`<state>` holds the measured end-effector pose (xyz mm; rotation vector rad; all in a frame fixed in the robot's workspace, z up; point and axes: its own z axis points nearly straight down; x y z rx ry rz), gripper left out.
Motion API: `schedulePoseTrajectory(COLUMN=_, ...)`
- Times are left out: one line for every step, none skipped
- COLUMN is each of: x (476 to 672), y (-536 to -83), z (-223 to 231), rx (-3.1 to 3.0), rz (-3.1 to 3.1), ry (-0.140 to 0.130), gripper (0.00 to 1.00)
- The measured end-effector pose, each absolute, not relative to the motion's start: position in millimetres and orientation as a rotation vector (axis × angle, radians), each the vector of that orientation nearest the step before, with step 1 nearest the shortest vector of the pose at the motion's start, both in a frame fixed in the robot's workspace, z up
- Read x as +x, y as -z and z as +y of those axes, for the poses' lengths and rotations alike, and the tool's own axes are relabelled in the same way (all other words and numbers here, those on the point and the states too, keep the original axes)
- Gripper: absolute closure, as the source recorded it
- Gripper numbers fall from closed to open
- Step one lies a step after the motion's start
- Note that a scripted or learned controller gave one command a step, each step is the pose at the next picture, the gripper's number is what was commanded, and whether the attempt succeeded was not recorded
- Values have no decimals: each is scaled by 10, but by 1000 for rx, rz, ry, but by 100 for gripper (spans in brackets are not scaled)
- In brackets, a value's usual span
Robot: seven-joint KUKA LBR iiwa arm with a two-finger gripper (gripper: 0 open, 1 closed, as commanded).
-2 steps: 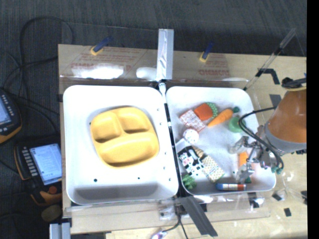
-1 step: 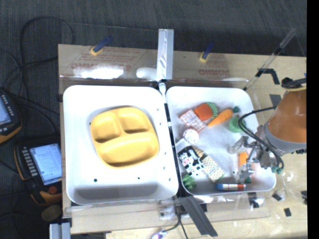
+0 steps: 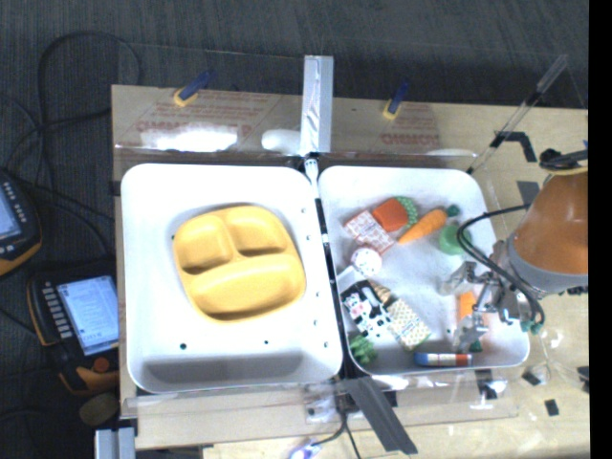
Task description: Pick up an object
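Observation:
The right bin holds several small objects. An orange carrot with a green end lies near the back, beside a red-orange block and a pink checked packet. A white round piece sits mid-bin. A black-and-white spotted toy, a patterned box and a green piece lie at the front left. A marker rests along the front wall. My gripper is low at the bin's right side, right beside a small orange piece.
The left bin carries a yellow divided tray. The arm's orange band hangs over the right bin's right wall. Cables loop by the wrist. A metal post stands behind the bins.

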<state>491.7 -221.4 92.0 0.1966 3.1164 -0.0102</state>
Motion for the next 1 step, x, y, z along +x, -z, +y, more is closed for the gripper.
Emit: schedulePoseTrajectory(x=4913, y=-918, z=-2220, rx=234, rz=3114, ry=8, gripper=0)
